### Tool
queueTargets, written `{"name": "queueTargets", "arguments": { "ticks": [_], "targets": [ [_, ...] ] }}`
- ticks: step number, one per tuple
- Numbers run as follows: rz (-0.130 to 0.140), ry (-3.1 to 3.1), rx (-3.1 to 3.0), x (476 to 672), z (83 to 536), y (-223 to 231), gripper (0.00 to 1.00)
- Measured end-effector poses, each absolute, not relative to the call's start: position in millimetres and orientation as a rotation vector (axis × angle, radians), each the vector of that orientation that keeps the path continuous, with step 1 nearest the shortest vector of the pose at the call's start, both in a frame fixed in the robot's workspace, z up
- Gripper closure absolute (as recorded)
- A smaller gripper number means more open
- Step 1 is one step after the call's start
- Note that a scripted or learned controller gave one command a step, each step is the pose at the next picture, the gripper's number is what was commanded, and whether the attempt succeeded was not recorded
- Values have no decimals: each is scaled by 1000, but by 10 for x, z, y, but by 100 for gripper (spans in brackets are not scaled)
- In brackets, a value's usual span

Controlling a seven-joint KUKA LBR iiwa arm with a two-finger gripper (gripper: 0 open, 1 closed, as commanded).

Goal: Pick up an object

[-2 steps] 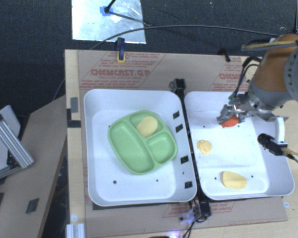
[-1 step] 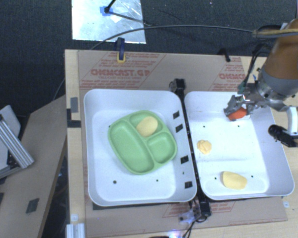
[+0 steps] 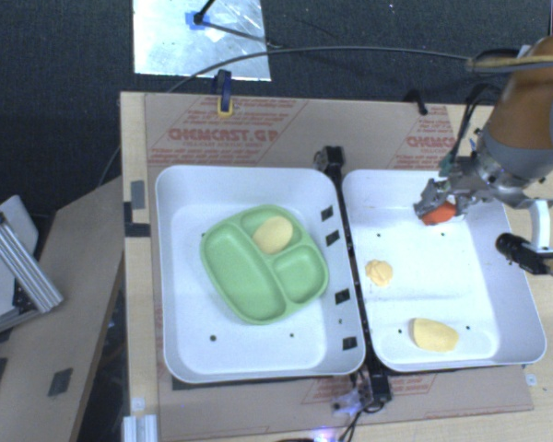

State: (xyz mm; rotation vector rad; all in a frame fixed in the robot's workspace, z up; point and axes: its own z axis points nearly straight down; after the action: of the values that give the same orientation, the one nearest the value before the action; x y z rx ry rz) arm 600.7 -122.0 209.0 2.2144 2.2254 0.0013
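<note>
We see a light green divided plate (image 3: 249, 284) holding a pale yellow piece (image 3: 274, 235), two white bins (image 3: 180, 247), an orange-red object (image 3: 437, 214), two more yellow pieces (image 3: 379, 272), and tan board printed with red lettering (image 3: 223, 135).

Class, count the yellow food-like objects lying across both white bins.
3: one in the green divided plate at, a small one mid right bin, a larger one near its front.

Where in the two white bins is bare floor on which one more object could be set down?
Left bin: narrow strips around the green divided tray, widest at its near-left corner. Right bin: open floor between the small yellow piece and the far-right wall. Crowded at the back, where the claw meets an orange object, and beside the yellow lump.
</note>
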Motion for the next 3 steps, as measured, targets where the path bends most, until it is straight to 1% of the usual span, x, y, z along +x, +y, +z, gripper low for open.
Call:
{"name": "queueTargets", "arguments": {
  "ticks": [1,2,3],
  "targets": [
    [5,2233,2210,6059,2187,-642,100],
    [1,2231,2213,5967,2156,-194,100],
    [5,2234,2210,6016,2232,387,100]
  ]
}}
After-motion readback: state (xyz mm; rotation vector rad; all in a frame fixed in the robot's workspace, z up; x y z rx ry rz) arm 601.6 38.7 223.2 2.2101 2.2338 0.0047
